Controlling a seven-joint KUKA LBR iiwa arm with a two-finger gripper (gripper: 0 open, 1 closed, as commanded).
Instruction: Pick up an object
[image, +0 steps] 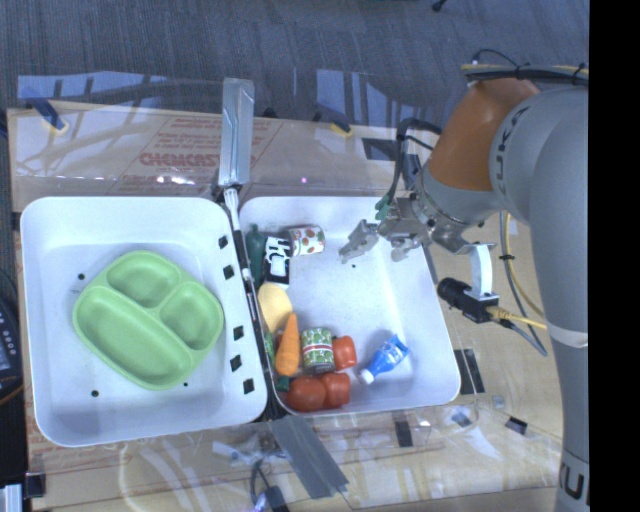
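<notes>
I see my gripper (380, 243) hanging open and empty over the right bin (420, 310). The can (317, 349) lies below-left of it, beside the carrot (288, 348) and tomatoes (318, 390).

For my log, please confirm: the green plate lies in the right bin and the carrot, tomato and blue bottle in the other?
Not quite: the camera view shows the green plate in the left bin. The carrot, tomato and blue bottle lie in the right bin.
</notes>
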